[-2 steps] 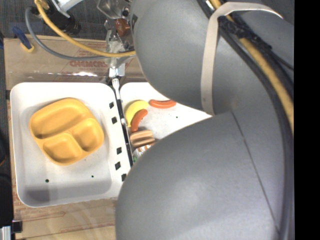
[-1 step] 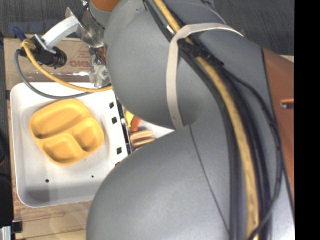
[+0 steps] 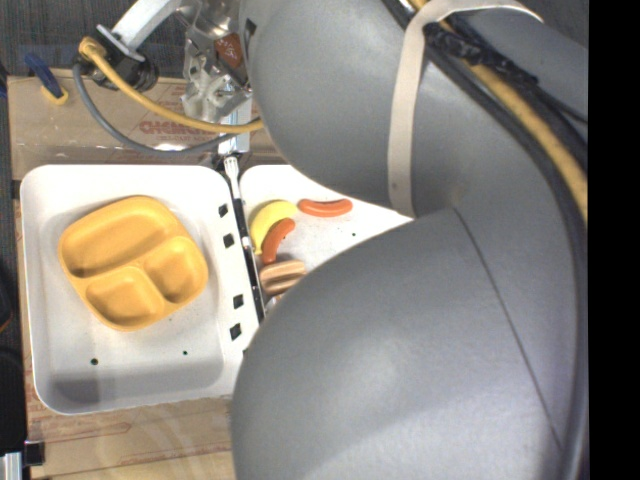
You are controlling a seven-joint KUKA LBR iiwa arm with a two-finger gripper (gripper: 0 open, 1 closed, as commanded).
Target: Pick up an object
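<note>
Gripper [image 3: 222, 93] sits high at the far edge of the bench, above the divider between the two bins. Cannot tell its state; nothing is visibly held. Yellow cable [image 3: 140, 93] loops just beside it.

Right bin [image 3: 300, 183]: an orange sausage [image 3: 325, 207], a yellow piece [image 3: 268, 218], a second sausage [image 3: 278, 239] lying against it, and a tan piece [image 3: 282, 274] near the divider. The arm [image 3: 420, 268] covers most of this bin.

Left bin [image 3: 40, 268]: a yellow sectioned tray [image 3: 132, 261], well apart from the gripper.

Risks, as judged: the right-bin items are crowded and touching, so a descent could nudge neighbours or close on two. Items near the divider leave little finger room. The cable might snag.
</note>
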